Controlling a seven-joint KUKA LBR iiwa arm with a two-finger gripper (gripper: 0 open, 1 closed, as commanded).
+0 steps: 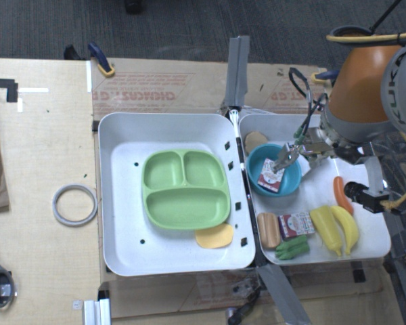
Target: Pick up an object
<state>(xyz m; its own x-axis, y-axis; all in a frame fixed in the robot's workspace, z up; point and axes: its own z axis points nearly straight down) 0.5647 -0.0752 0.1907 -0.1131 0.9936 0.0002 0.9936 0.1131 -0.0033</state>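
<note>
The hand (284, 160) is down over the blue bowl (274, 171) in the right bin (372, 239), fingers pinching the top of a small red-and-white carton (270, 179) that stands tilted inside the bowl. Bananas (336, 229), a hot dog (268, 230) and a carrot (341, 193) lie nearby. The green divided plate (185, 189) sits in the left bin (115, 181).

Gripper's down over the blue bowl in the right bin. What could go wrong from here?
The gripper is at the small red-and-white packet inside the blue bowl; a grasp might catch the bowl's rim or drag the bowl instead. The packet lies flat-ish against the bowl wall, so it may slip out on lifting. The bowl sits close to the bin divider, which could limit clearance.
</note>
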